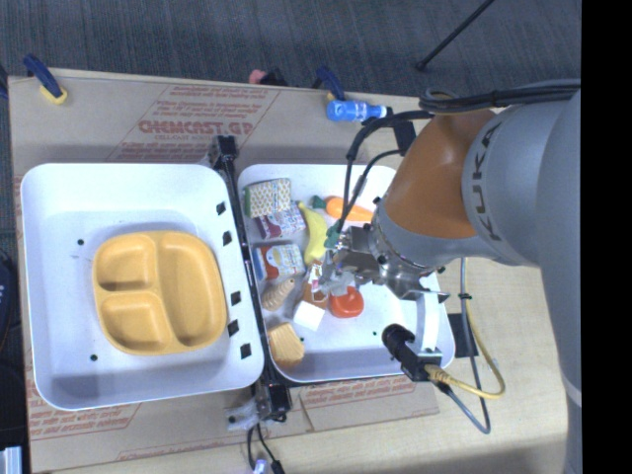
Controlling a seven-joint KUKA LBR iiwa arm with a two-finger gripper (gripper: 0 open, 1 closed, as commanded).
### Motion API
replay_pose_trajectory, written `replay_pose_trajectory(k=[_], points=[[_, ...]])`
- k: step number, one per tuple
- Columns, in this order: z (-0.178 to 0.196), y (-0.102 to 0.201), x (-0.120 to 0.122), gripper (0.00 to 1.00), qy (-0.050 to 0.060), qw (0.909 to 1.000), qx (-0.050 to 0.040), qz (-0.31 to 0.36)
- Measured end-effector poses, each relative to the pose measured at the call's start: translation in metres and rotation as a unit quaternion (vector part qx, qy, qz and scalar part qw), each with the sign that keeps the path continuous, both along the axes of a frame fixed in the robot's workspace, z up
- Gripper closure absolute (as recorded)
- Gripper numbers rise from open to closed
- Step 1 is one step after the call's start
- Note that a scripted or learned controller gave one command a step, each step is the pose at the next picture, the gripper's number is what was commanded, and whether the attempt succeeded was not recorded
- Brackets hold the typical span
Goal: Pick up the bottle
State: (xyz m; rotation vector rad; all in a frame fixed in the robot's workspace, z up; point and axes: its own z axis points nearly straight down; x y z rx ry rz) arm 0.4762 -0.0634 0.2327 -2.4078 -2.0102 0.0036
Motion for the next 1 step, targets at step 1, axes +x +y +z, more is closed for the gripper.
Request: replay_pose_trajectory(k=[1], points=[[-0.0160,-0.0247,-0.0008,1.00,0.002,0.9973,-0.0003,-0.074]])
